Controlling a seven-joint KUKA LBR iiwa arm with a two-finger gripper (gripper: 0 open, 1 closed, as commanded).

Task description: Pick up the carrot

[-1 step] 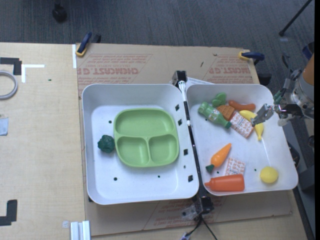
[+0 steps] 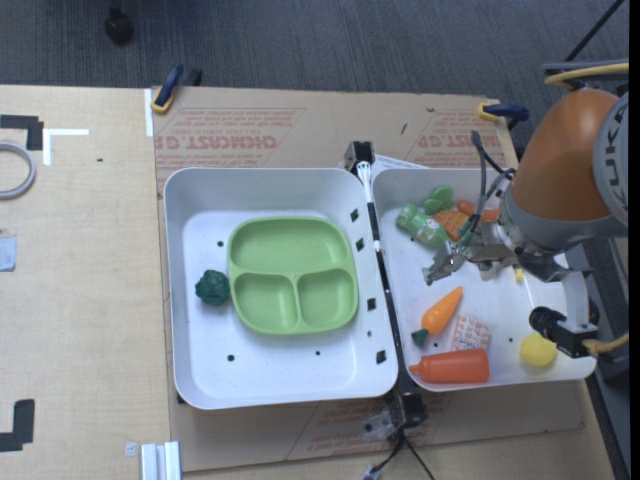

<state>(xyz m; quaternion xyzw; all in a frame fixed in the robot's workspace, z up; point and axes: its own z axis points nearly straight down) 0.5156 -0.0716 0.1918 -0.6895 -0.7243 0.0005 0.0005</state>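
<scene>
Carrot: the small orange plastic carrot with a green leaf end (image 2: 440, 312) lies loose on the floor of the right bin, slanted, leaf end toward the lower left. Nothing grips it.
Left bin: the shallow white plastic bin on the left (image 2: 190, 363) holds two things.
Broccoli: a dark green toy broccoli floret (image 2: 212, 287) sits on the bin floor, touching or just beside the left rim of the plate.
Plate: a light green three-compartment plastic plate (image 2: 293, 273) lies flat near the middle of the left bin; its compartments hold nothing.
Right bin: the shallow white plastic bin on the right (image 2: 400, 190) holds the task's thing among clutter.
Upper clutter: a green plastic toy bottle (image 2: 420, 226) and other green and orange pieces lie bunched near the far wall; they cannot be told apart exactly.
Lower items: a red-orange cylindrical toy (image 2: 450, 367) lies along the near wall, a white patterned packet (image 2: 468, 332) sits between it and the carrot, and a yellow round toy (image 2: 538, 351) rests near the right corner.
Gripper: the metal two-finger gripper (image 2: 445, 265) hangs just above and beyond the carrot, apart from it. Fingers appear spread, with nothing between them.
Judgement: the grasp is not yet made; the packet just beside the carrot could foul a finger.
</scene>
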